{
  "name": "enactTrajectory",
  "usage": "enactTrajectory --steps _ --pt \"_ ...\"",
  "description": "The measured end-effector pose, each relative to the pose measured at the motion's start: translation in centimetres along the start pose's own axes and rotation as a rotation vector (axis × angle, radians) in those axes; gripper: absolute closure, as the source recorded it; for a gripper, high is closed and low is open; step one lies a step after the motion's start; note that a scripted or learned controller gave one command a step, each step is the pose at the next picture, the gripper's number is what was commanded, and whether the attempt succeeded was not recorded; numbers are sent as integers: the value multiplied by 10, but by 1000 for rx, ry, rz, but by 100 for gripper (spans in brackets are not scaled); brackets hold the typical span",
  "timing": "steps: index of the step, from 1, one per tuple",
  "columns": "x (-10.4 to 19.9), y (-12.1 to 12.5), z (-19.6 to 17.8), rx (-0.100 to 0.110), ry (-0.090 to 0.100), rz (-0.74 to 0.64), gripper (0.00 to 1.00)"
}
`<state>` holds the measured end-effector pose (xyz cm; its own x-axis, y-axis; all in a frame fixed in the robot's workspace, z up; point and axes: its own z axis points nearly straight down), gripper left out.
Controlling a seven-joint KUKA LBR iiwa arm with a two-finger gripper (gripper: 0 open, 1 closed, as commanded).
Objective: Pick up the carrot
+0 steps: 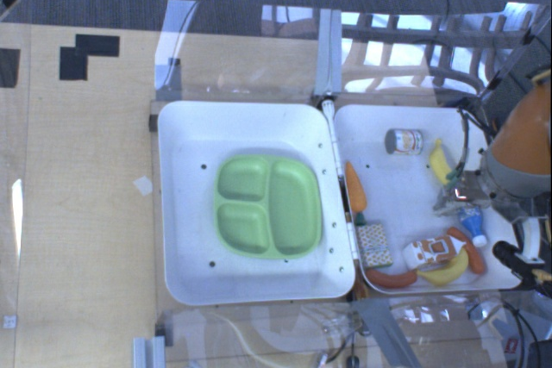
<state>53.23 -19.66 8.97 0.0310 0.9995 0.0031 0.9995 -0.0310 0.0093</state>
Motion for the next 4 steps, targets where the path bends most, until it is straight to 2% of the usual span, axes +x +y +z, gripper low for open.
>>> enactTrajectory --steps 1,2,3,4 --pt "27 -25 0 -11 -5 651 100" --pt "29 -30 -59 6 -6 688 100" --pt "187 -19 -94 7 -4 470 100" --pt "238 -52 -93 11 -6 705 100"
